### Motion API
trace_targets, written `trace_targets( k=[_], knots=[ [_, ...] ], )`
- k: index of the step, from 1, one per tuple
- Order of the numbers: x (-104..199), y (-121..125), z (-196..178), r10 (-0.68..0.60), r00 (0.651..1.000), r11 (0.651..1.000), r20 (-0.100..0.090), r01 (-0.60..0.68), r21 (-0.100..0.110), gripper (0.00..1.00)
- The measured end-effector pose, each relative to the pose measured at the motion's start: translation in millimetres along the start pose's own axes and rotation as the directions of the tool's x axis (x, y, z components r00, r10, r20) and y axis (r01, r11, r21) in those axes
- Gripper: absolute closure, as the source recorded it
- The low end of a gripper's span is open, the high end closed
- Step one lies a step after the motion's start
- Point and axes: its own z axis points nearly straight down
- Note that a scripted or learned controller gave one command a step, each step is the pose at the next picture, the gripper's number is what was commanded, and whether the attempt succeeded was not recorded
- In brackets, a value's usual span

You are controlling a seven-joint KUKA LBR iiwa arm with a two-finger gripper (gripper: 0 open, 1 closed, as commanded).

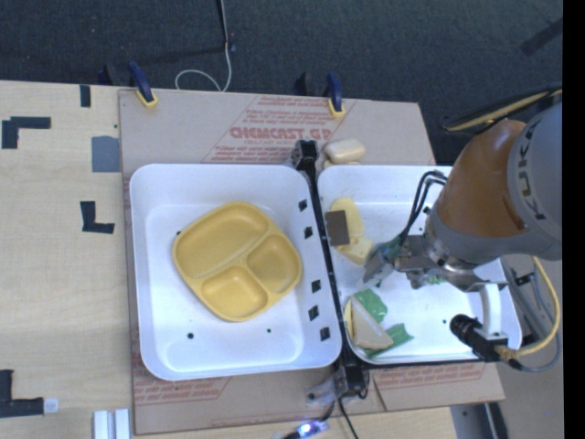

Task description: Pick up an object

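your hand [379, 265], fingers slightly apart and holding nothing, hangs in the right white bin [402, 179] near its left wall, above a green-and-tan wedge-shaped object [372, 323].

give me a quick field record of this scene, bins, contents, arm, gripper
left bin: shallow white bin holding a yellow plastic three-compartment plate
right bin: shallow white bin holding a pale yellow block with a brown face near the divider, and a green and cream object in its near left corner
outside bins: cream rounded object on the cardboard behind the right bin
arm: grey arm with orange band, over the right bin
gripper: two-finger gripper low between the two right-bin items; grasp unclear
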Motion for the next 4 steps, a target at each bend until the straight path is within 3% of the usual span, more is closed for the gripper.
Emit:
trace_targets(
  k=[1,2,3,4],
  knots=[
    [-24.0,-0.3,93.2,0.000,1.000,1.000,-0.002,0.000,0.005,0.00],
    [-22.1,0.3,79.1,-0.003,1.000,1.000,-0.003,0.003,0.002,1.00],
    [-22.1,0.2,79.5,-0.002,1.000,1.000,-0.003,0.002,0.002,0.00],
    [75.1,18.6,-5.4,-0.008,1.000,1.000,0.000,0.008,-0.013,0.00]
  ],
)
